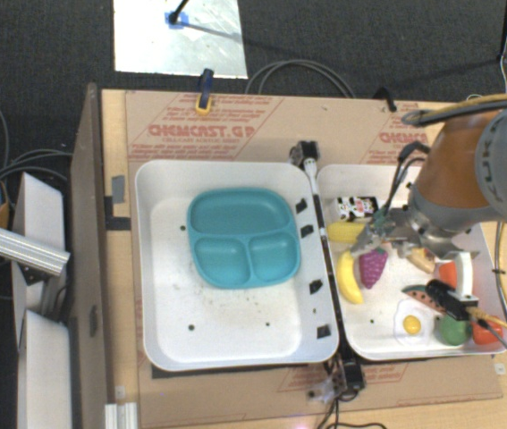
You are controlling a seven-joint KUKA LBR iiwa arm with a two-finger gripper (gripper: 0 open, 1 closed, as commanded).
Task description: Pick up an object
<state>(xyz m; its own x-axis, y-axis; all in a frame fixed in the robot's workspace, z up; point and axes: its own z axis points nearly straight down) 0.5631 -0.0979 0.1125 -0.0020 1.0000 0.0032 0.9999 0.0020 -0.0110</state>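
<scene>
Left bin (pixel 159 266), centre-left of frame: teal divided tray (pixel 242 238) lying flat inside. Right bin (pixel 360 342), right of centre: yellow banana (pixel 349 278) near its left wall, purple grape bunch (pixel 372 267) just beside it on the right. Gripper (pixel 384 232) directly above the grapes, tips at the bunch's top edge; finger spacing: cannot tell. Further right, lower corner: fried egg (pixel 409 323), green fruit (pixel 451 331).
</scene>
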